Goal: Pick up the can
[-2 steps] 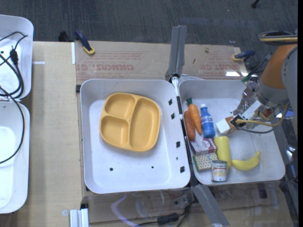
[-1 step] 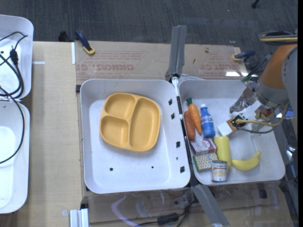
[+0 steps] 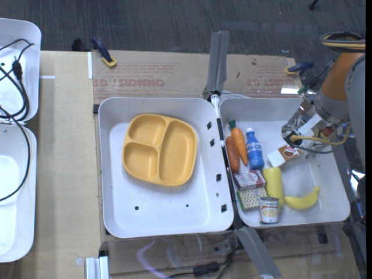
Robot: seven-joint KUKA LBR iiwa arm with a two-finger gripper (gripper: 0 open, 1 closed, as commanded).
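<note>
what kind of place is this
Most likely a robotics lab test bench: a grey arm reaches over two white bins, one holding toy food and a small can, with clamps pinning cardboard behind.

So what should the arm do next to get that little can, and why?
Probably swing the pincer toward the near edge of the right bin, until it is above the can. The can stands upright there beside the banana, well away from the pincer.

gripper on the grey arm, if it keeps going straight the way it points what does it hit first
The gripper points down and left into the right white bin. First in line looks like the small brown and white carton just below it, though depth is unclear.
</note>
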